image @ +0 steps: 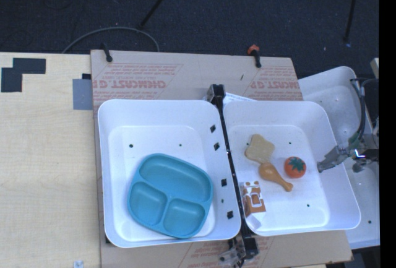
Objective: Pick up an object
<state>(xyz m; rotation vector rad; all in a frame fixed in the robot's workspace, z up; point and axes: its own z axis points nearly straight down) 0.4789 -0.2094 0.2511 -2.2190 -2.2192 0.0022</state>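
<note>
1. Two shallow white bins sit side by side on a cardboard sheet (185, 78) that lies on the bench (43, 161). The left bin (117, 118) and the right bin (309, 115) meet along a dark divider strip (224, 155).

2. Left bin: a blue sectioned plate (170, 194) with three compartments lies flat. It fills the near half of the bin floor and reaches toward the near right corner.

3. Right bin, four small objects, all in the middle-left part of the floor:
   - a tan toast-shaped piece (259, 148), nearest the far edge of the group;
   - a tan drumstick-shaped piece (275, 175) just below it, lying at a slant, thin end toward the near right corner;
   - a red-orange tomato-like ball (295, 167) with a green top, just beside the drumstick on its right;
   - a small white-and-orange printed box (252, 198) near the left wall, close to the near left corner.

4. The gripper (337, 158) shows at the right bin's right edge, a grey part reaching in over the rim toward the tomato, apart from it. Nothing is seen between its tips.

5. Jaw state: cannot tell; the end is small and partly cut by the picture's edge.

6. Two clamps, one black (107, 54), one with a red tip (254, 53), stand at the far edge of the cardboard.
</note>
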